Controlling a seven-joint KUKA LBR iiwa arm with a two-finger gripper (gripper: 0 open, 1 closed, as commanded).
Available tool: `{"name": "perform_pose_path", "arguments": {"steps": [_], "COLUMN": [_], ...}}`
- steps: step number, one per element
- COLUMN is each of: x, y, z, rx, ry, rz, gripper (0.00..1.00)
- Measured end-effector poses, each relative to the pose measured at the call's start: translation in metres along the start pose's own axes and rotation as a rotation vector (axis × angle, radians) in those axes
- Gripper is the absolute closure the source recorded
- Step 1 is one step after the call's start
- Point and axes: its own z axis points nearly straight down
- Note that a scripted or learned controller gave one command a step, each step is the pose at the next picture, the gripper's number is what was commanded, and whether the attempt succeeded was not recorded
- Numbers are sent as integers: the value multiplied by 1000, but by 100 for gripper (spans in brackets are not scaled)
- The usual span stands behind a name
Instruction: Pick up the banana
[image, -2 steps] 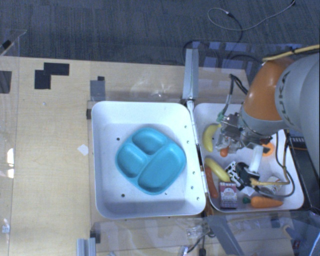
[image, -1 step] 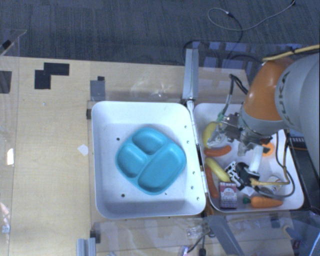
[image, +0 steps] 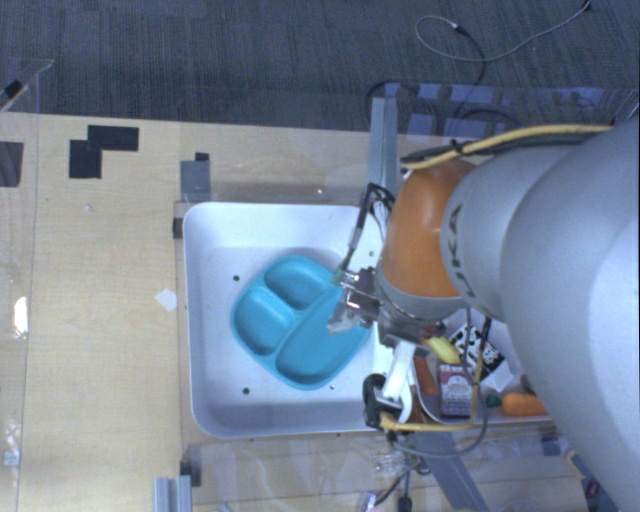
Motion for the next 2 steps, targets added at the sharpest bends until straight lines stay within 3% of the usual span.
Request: {"name": "perform_pose_path", "arguments": {"steps": [1,2], "x": [42,-49], "y": [-17,82], "z": [78,-1], "rx": [0,-3], "ry": [1,0], "rz": [-63,-8], "gripper": [0,0]}}
